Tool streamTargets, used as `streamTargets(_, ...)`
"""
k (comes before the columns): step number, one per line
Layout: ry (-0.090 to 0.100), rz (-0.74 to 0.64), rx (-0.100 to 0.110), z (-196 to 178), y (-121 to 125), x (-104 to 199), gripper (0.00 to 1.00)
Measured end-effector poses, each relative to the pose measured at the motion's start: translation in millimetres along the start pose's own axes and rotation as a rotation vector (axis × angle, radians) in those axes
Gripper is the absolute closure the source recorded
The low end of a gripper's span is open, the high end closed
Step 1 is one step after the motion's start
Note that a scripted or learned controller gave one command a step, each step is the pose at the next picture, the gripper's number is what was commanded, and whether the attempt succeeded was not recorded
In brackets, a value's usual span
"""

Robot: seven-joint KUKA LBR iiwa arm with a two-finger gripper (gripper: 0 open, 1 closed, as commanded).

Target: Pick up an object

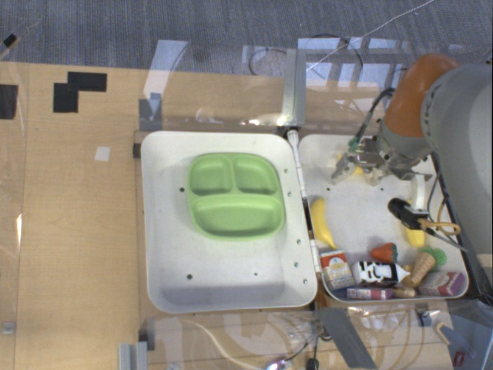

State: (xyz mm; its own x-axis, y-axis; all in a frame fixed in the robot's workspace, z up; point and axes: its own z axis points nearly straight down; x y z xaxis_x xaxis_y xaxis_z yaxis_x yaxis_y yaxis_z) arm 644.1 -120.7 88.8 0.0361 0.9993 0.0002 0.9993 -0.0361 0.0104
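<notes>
Gripper [356, 166] low over far end of right bin [362, 230]; fingers splayed open, nothing visible between them. Banana [321, 223] lies along bin's left wall, well apart from gripper. Likely light, smooth, stiff (toy, probably); best pinched across narrow middle.

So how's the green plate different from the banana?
The green plate is wide, with three compartments; the banana is a slim, curved yellow piece. The plate lies in the middle of the left bin; the banana lies in the right bin, against the wall between the bins. Both lie flat.
</notes>
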Motion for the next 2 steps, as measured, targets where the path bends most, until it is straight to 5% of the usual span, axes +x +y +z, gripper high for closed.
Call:
streamTargets(1, 0.0, 0.0, 0.0, 0.0, -0.1, -0.3, 0.0)
streamTargets(2, -0.002, 0.082, 0.021, 0.8, 21.7, 29.9, 0.0)
